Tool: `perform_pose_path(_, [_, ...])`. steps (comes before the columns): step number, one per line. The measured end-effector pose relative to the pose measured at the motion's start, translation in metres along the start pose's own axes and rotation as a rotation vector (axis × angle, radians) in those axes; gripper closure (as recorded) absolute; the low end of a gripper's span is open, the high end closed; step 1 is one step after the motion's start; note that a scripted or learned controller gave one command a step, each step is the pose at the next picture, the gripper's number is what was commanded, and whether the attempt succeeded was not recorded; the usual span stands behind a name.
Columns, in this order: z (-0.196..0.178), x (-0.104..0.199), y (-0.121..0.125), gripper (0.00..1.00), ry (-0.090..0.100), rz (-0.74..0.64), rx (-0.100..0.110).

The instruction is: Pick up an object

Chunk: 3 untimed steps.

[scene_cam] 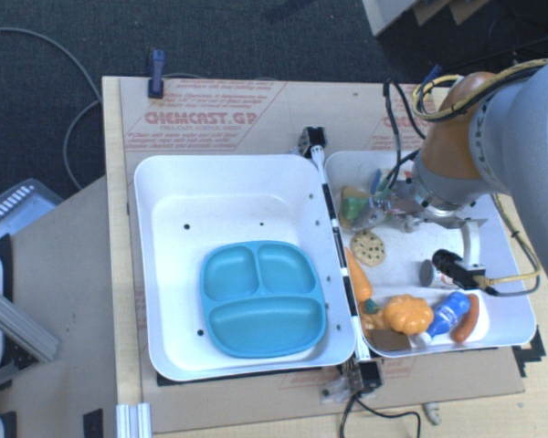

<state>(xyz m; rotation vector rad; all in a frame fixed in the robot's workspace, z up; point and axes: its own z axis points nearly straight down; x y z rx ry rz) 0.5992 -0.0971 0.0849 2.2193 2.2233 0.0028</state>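
Whether the jaws are apart cannot be told. Beside the right white bin [516, 245]'s near wall, the orange plastic toy squash [408, 314] looks light, rigid, slippery; grip its middle.

One fixed overhead camera looks slantwise down on both bins [164, 245].

Arm [493, 126] cut off at the right edge, gripper fingers (beneath the wrist) hidden.

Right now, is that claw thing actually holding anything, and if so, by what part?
It cannot be told. The claw hangs low in the right bin by a green item, and the arm's wrist hides its tips.
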Motion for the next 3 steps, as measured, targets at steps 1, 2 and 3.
perform_pose_path(1, [0.001, 0.005, -0.042, 0.0, 0.0, 0.001, 0.003])
perform_pose_path(2, [0.0, 0.006, -0.01, 0.0, -0.002, 0.001, 0.0])
perform_pose_path(3, [0.001, 0.005, -0.044, 0.0, 0.0, 0.002, 0.003])
